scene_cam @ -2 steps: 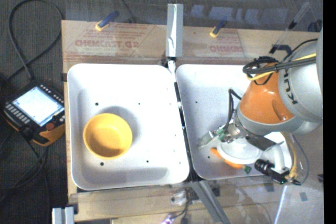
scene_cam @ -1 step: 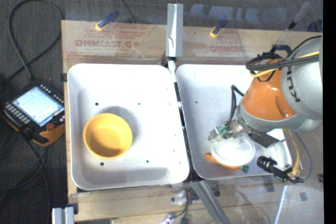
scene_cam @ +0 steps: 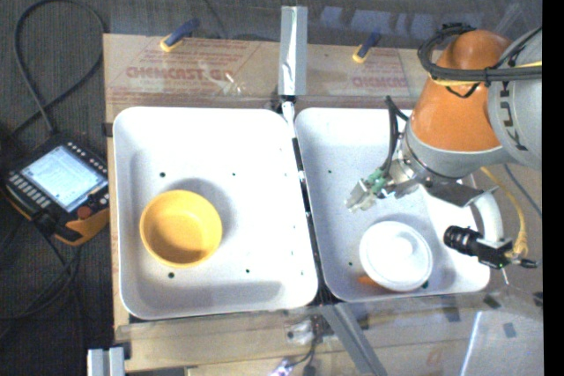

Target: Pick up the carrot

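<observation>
One small sliver of orange, which I take for the carrot [scene_cam: 364,280], peeks out at the near edge of the right bin [scene_cam: 339,136]. It lies just at the near-left rim of a round white dish [scene_cam: 397,254], which covers most of it, so its shape and how it lies cannot be told. The dish sits toward the near-right corner of that bin.

Just beyond the dish, around the middle of the right bin, the end effector [scene_cam: 368,191] hangs low over the bin floor with a bit of green showing on it. It is apart from the carrot, with the far-left rim of the dish between them. Nothing can be seen gripped in it, and whether it is spread or pressed together I cannot tell at this slant. The grey arm [scene_cam: 454,114] with its orange band reaches over the bin's right edge, and a black cylindrical part [scene_cam: 471,244] sticks out beside the dish near that edge.

The left bin [scene_cam: 211,136] holds a yellow bowl [scene_cam: 181,227], upright, toward its near-left corner. Both bins rest on the tabletop [scene_cam: 203,70], with a metal bar [scene_cam: 293,48] standing at its far edge above the gap between them. On the floor beyond the left edge of the tabletop lies a handheld pendant [scene_cam: 57,180] with a lit screen.
</observation>
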Motion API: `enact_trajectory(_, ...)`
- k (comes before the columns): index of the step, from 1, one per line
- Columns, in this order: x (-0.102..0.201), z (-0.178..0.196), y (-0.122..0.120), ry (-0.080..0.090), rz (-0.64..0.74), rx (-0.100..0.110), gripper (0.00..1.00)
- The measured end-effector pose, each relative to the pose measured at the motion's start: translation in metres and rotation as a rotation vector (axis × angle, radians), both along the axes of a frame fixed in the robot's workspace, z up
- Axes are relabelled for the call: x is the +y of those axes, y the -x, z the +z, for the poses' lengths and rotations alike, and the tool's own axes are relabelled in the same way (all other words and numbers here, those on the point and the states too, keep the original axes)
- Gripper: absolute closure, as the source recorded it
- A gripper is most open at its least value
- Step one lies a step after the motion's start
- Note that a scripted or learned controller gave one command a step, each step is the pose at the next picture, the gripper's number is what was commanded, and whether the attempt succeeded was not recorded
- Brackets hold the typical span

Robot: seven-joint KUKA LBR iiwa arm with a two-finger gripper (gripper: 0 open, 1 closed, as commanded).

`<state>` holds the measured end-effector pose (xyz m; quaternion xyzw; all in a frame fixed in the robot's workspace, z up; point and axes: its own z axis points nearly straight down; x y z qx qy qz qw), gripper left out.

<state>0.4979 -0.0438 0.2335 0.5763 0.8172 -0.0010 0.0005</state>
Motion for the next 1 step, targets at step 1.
enact_trajectory(1, -0.0003, 0.0000, 0.0001, 0.000, -0.001, 0.000, 0.00)
